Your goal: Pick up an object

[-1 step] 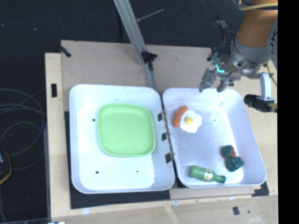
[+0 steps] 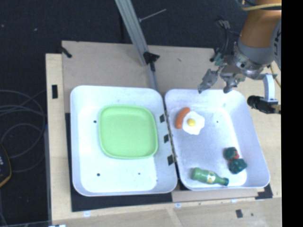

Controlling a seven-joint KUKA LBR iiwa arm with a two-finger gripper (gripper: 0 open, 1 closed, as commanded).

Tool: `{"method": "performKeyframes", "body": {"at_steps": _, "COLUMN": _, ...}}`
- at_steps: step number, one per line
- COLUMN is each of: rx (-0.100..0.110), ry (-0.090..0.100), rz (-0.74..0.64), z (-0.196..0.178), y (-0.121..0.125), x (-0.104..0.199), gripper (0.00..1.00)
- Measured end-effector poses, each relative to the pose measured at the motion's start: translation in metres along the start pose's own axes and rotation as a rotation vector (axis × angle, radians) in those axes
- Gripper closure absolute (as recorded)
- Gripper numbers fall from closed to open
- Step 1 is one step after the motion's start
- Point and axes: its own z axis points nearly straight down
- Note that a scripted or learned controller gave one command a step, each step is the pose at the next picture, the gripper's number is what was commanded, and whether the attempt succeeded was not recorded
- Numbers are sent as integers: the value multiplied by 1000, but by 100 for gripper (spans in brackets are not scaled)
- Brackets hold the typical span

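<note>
My gripper [image 2: 217, 85] hangs above the far rim of the right bin [image 2: 251, 122], its two fingers spread apart and open with nothing between them. Below it in the right bin lie an orange sausage [image 2: 181, 117] and a fried egg [image 2: 193, 123] touching each other near the far left. A green bottle [image 2: 209, 176] lies on its side along the near edge. A dark green toy with a red spot [image 2: 234, 159] sits at the near right.
The left bin [image 2: 85, 126] holds a light green square plate [image 2: 128, 132]. A grey metal pole [image 2: 134, 25] slants up from a mount between the bins at the far side. Cables lie off the bench at the left.
</note>
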Motion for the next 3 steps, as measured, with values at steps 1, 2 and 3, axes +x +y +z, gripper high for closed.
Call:
{"method": "performKeyframes", "body": {"at_steps": 1, "rx": 5, "ry": 0, "rz": 0, "z": 59, "y": -4, "x": 6, "gripper": 0}}
{"method": "performKeyframes", "body": {"at_steps": 2, "rx": 4, "ry": -1, "rz": 0, "z": 101, "y": -2, "x": 6, "gripper": 0}}
{"method": "performKeyframes", "body": {"at_steps": 3, "rx": 4, "ry": -1, "rz": 0, "z": 147, "y": 1, "x": 12, "gripper": 0}}
